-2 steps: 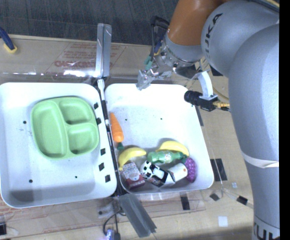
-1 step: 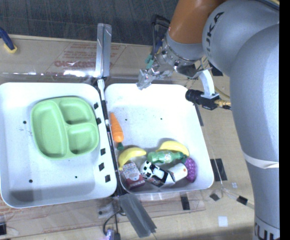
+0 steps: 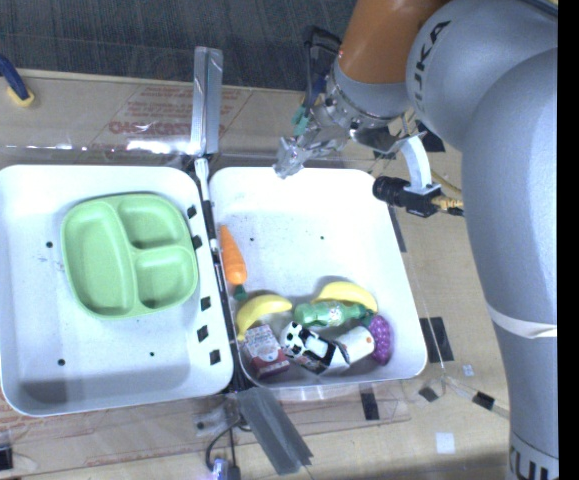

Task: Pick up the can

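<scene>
Arm [image 3: 489, 168] casing reads "KUKA" above right bin [image 3: 309, 218]

Bulky grey arm [image 3: 499, 118] with an orange band [image 3: 394, 23], dark lettering, black cables, and a pale metal gripper [image 3: 299, 153].

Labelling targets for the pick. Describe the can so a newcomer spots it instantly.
Look in the right white bin, at the pile along its near edge. The can lies at the pile's left end, just below the left banana. It alone is a small cylinder with a reddish label.
</scene>
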You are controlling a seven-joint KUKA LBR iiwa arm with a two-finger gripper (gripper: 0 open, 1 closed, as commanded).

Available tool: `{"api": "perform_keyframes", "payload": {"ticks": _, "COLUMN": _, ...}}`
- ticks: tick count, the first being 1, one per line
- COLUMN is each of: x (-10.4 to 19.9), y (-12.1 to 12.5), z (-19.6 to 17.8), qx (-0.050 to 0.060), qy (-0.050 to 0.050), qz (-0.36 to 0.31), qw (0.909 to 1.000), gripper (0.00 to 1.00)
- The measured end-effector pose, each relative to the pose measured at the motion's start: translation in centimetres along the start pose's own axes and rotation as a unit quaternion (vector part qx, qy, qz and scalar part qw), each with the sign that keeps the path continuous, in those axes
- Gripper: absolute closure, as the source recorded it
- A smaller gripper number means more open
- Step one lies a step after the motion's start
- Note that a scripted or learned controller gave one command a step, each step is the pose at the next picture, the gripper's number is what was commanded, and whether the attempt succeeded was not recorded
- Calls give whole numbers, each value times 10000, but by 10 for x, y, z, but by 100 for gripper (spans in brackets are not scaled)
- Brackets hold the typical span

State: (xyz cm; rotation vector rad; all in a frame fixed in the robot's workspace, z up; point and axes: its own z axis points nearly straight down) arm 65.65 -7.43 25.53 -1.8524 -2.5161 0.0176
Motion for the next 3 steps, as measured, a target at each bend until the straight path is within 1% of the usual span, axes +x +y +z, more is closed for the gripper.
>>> {"api": "perform_keyframes", "payload": {"ticks": 1, "x": 77, "y": 24, "z": 34, "qx": -42, "qy": -19, "qz": 548, "qw": 9985, "gripper": 100}}
{"api": "perform_keyframes", "payload": {"ticks": 3, "x": 79, "y": 24, "z": 23, "qx": 39, "qy": -5, "qz": 499, "qw": 9987, "gripper": 100}}
